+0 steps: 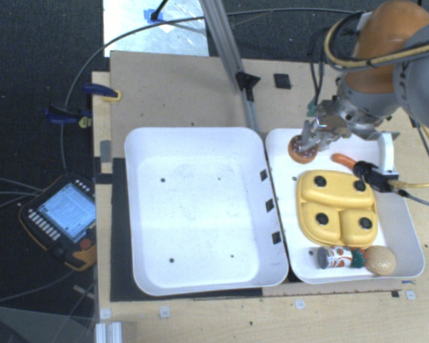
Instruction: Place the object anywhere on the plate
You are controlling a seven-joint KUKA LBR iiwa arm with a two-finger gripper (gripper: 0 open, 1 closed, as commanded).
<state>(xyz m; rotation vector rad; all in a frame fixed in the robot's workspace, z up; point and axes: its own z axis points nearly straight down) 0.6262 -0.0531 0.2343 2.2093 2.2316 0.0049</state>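
Gripper [311, 140] hangs low at the right bin's [407, 224] far left corner, right over a small brown object [299, 151]; jaws' state, cannot tell. Yellow sectioned plate [336, 206] lies mid-bin, just beside it.

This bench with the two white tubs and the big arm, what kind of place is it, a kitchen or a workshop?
Most likely a robotics lab. A grey-and-orange robot arm reaches over two white bins, a handheld control pendant lies beside the bench, and toy food sits around a yellow plate.
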